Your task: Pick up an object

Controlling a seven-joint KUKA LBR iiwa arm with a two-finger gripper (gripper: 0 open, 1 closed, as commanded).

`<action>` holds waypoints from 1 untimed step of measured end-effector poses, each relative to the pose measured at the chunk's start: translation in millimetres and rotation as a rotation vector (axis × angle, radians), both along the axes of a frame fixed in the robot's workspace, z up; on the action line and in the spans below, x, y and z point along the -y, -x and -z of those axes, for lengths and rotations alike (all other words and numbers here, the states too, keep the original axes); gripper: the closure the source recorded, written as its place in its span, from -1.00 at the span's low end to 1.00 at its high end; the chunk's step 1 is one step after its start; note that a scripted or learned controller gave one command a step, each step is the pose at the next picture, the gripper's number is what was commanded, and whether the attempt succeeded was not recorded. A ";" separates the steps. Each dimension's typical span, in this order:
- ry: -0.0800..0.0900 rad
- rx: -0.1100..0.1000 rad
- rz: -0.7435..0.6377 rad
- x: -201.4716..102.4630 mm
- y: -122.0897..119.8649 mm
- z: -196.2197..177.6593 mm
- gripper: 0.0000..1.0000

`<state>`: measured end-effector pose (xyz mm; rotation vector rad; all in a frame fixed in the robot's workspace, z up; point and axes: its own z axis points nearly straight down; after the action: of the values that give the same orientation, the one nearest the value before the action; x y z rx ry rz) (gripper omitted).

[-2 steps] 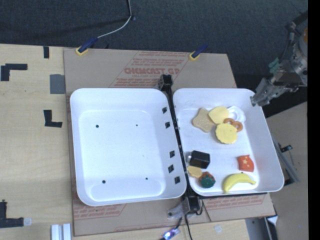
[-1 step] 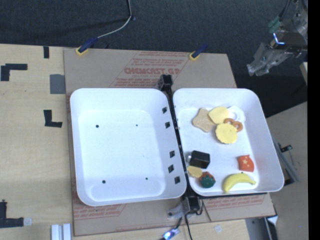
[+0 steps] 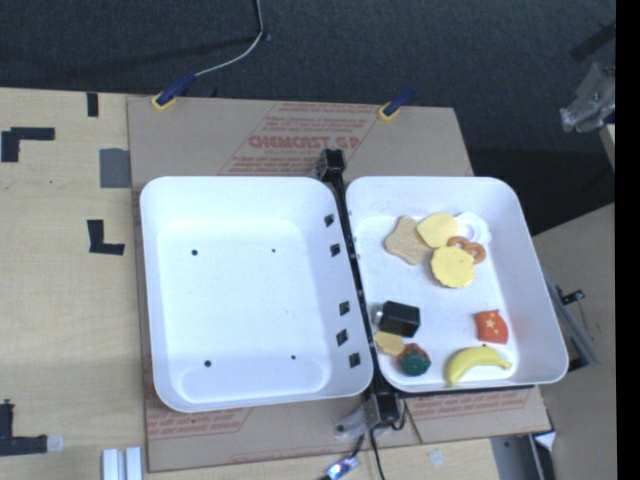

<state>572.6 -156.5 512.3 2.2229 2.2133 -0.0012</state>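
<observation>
The right bin [image 3: 530, 268] holds several small items. At its back lie a tan bread-shaped piece [image 3: 404, 241], two yellow discs [image 3: 437, 230] [image 3: 453, 267] and an orange ring [image 3: 468, 249]. Toward the front are a black block [image 3: 400, 318], a small yellow piece [image 3: 388, 343], a green and red ball [image 3: 414, 361], a yellow banana [image 3: 478, 364] and a red piece [image 3: 491, 326]. My gripper [image 3: 588, 103] is a grey shape at the view's upper right edge, well off the bins and away from every item.
The left bin [image 3: 160, 298] sits beside the right one, joined along a black-clipped divider [image 3: 343, 268]. Both rest on a cardboard sheet [image 3: 300, 138] with blue-and-yellow clamps at its back corners. A cable [image 3: 255, 28] runs behind.
</observation>
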 end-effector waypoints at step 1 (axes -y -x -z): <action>0.001 -0.001 -0.001 71.1 -43.7 -22.2 1.00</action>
<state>616.3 -227.6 534.5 2.2213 2.2146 -0.0033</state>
